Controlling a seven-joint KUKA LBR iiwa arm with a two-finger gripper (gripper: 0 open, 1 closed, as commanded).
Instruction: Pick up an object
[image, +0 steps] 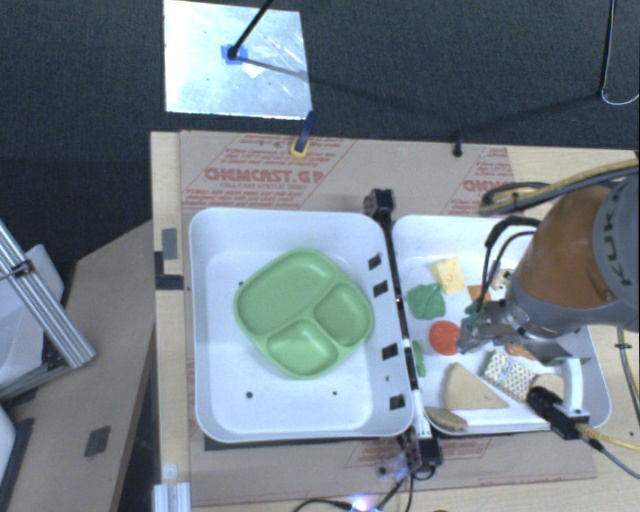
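Note:
My gripper (474, 328) hangs low over the middle of the right bin (470, 228), under the grey and orange wrist. Just to its left lies a red round object (444, 337), very close to the gripper tip. A green leafy piece (425, 299) and a yellow block (447, 273) lie further back. In front of the gripper lie a tan wedge (472, 390) and a white patterned piece (508, 372). The arm hides part of the bin's right side.
The left bin (225, 400) holds a green divided plate (303, 312). A black divider with clips (392, 300) runs between the bins. A small brown item (447, 420) lies at the right bin's front edge. Cables loop behind the arm.

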